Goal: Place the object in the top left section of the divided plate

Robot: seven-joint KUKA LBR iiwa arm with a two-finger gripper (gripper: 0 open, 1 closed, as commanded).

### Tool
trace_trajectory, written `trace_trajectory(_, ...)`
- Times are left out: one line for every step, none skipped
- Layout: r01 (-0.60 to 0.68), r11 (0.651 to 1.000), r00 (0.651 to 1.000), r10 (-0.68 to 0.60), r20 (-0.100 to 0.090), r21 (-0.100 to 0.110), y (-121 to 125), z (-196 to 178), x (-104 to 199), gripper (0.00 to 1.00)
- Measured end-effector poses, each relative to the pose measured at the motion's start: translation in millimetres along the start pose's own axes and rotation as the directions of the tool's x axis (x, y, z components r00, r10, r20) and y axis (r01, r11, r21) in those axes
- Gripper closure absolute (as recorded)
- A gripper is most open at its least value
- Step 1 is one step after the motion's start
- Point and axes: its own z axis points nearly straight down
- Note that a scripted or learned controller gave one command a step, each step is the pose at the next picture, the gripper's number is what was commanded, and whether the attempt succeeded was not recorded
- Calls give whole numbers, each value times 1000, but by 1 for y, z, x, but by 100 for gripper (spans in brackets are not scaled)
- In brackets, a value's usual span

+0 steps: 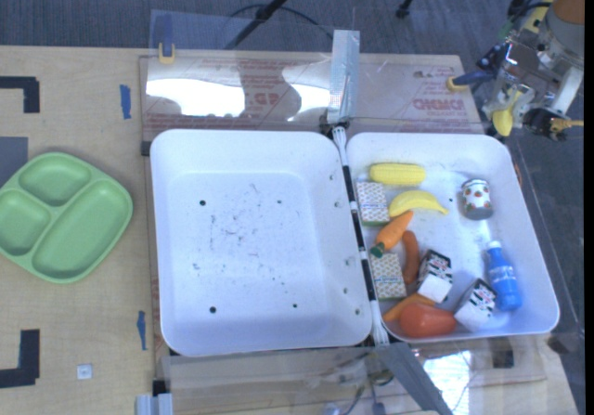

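two white bins (246,330) on a pale wood bench (74,79), green divided plate (63,215) left; pincer (520,116) state unclear

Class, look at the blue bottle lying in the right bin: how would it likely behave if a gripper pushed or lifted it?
The blue bottle lies on its side, so a sideways push would probably roll it. Its rounded, smooth-looking body may slip between fingers. It looks small, so it is likely light.
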Motion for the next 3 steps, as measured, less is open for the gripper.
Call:
trace_trajectory(-94, 995, 996, 95, -3, 22, -20, 9, 20, 100)
trace_trajectory(-344, 939, 939, 344, 1, 18, -46, -31, 23, 100)
trace_trajectory(-342, 940, 940, 342, 1, 17, -46, -41, 24, 100)
